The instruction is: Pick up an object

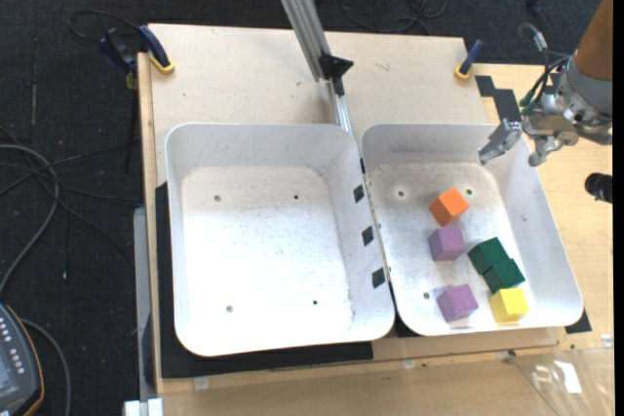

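Note:
The right bin (517,172) holds several blocks: an orange one (449,205), a purple one (447,242), a dark green piece (495,264), a second purple one (456,302) and a yellow one (509,304). My gripper (519,144) hangs over the bin's far right rim, above and to the right of the orange block. Its two fingers are spread apart with nothing between them.
The left bin (185,209) stands beside the right one, sharing a raised middle wall. A slanted metal pole (297,0) rises from the far side between the bins. Clamps sit at the board's far corners (156,52).

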Controlling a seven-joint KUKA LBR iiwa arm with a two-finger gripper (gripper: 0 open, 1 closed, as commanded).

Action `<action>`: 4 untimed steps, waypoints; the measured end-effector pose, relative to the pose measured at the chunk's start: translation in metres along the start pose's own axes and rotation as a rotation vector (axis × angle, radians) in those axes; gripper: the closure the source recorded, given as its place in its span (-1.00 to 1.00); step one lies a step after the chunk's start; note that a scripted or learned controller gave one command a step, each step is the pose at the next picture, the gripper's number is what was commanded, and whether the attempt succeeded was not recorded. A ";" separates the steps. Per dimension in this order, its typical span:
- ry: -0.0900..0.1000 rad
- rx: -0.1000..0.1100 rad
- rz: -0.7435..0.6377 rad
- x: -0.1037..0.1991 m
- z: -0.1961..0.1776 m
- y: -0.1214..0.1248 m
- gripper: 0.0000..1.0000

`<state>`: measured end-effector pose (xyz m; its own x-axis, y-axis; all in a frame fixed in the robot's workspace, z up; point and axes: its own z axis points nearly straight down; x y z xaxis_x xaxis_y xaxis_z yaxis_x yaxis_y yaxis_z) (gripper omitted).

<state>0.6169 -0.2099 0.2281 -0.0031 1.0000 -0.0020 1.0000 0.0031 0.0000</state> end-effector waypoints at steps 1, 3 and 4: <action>0.005 0.008 -0.002 0.043 0.128 -0.004 -1.00; -0.001 -0.009 0.000 0.035 0.054 0.025 1.00; 0.001 -0.001 0.000 0.036 0.058 0.022 -1.00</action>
<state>0.6393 -0.1738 0.1697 -0.0031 1.0000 -0.0012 1.0000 0.0031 0.0013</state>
